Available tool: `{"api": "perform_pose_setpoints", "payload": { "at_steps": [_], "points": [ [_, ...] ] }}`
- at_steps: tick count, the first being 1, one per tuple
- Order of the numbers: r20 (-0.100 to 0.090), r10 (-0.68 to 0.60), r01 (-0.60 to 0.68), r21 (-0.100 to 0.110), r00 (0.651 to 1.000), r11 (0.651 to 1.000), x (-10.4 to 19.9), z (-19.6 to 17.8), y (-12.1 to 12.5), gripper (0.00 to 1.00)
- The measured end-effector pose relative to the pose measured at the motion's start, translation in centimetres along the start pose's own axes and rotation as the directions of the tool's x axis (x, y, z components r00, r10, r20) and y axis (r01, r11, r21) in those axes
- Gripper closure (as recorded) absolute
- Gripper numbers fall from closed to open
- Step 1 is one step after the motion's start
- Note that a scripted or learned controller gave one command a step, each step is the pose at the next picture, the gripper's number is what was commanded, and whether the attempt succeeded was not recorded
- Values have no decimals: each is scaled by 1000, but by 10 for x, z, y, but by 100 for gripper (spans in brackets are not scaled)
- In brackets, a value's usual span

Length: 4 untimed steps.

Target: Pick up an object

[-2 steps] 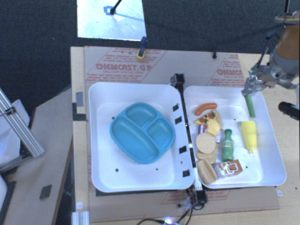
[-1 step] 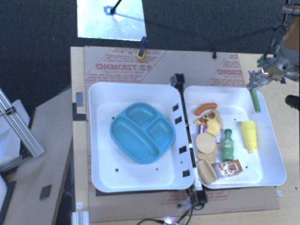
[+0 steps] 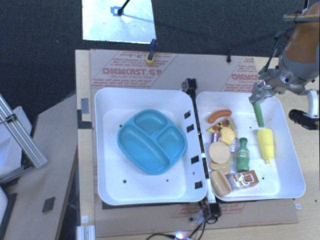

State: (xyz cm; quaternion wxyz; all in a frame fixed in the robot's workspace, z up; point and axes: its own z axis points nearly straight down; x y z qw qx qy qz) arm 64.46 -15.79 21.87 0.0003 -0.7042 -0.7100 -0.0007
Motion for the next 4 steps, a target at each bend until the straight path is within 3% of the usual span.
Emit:
{"api": "perform_pose_setpoints", "payload": {
  "at_steps": [1,2,3,4],
  "points": [
    [0,-1,1,-1,1000,1000,54,-5,-4,100],
    [-1,-2,2,0,1000,1000,107,-16,-21,100],
    [-2,-1,1,3,1000,1000,162,-4,-49,100],
    [0,4,-4,1,1000,1000,161,-11,-54,100]
  ]
}}
